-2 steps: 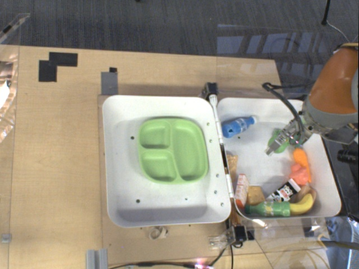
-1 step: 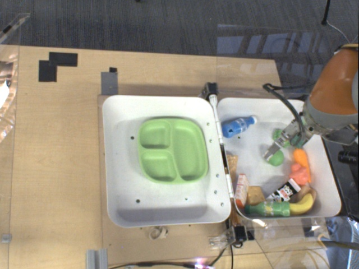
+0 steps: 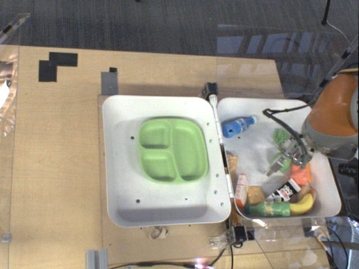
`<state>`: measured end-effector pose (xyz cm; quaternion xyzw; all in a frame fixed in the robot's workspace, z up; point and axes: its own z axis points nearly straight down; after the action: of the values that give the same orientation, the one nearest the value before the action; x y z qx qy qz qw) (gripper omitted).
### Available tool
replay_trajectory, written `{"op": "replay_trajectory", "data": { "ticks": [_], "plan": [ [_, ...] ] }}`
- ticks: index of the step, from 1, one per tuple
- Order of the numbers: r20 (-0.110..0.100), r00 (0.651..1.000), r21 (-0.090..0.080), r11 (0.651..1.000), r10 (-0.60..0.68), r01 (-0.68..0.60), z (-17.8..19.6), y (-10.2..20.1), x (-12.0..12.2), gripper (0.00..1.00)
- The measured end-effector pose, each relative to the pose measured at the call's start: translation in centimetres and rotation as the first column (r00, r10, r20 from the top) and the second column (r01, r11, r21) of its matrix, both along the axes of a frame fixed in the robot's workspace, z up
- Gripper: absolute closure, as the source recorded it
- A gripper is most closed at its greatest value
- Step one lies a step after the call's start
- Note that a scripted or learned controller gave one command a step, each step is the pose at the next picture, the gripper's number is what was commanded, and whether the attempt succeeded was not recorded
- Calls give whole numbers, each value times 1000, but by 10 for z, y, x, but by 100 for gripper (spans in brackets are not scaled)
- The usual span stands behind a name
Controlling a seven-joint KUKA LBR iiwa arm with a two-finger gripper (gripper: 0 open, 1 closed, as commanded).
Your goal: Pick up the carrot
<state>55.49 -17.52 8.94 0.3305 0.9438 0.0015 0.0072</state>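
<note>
The carrot (image 3: 302, 174) is a short orange piece lying in the right bin (image 3: 255, 150), near its right wall. My gripper (image 3: 279, 163) hangs just to the carrot's left, low over the bin floor, with its grey fingers pointing left and down. It is open and nothing sits between the fingers. The arm's orange band (image 3: 336, 114) is above and to the right.
A black-and-white packet (image 3: 285, 190), a banana (image 3: 303, 205), a green bottle (image 3: 269, 209) and a brown lump (image 3: 255, 194) crowd the bin's front. A blue bottle (image 3: 236, 126) and a green item (image 3: 280, 135) lie further back. The left bin (image 3: 118, 200) holds a green divided plate (image 3: 171, 150).
</note>
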Motion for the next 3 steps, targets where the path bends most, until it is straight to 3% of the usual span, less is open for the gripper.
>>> {"op": "replay_trajectory", "data": {
  "ticks": [1,2,3],
  "plan": [
    [3,995,-3,995,95,-95,0,-30,-33,0],
    [-2,966,-5,966,259,-259,0,-30,15,0],
    [9,965,-11,965,263,-262,14,-30,19,100]
  ]
}}
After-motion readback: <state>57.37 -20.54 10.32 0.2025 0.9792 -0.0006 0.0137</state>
